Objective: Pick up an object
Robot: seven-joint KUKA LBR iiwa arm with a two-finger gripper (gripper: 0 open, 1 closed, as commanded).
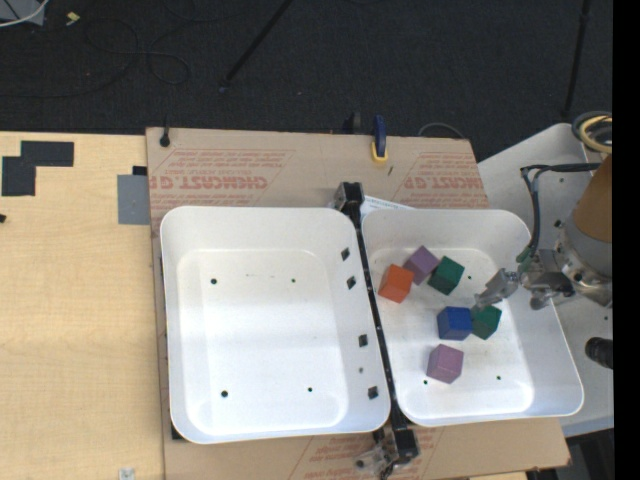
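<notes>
The gripper (pixel 497 290) hangs low in the right bin (pixel 545 393), at the right middle of the frame, its tip just above a small green cube (pixel 487 321). Nothing sits between the fingers as far as the view shows, so the pick is not yet made; whether the jaws are spread or pressed together cannot be told from this slanted, rather coarse view.

Six cubes lie in that bin. The green cube touches a blue cube (pixel 454 323) on its left. Below them is a purple cube (pixel 445 363), standing apart. Toward the upper left of the bin are an orange cube (pixel 396 283), a lilac cube (pixel 422 264) and a dark green cube (pixel 447 274), bunched close.

The green cube probably is the target. Its right side faces open white floor, well clear of the bin's right wall, but the blue neighbour crowds the left side. The left bin (pixel 190 398) lies beyond the middle divider.
</notes>
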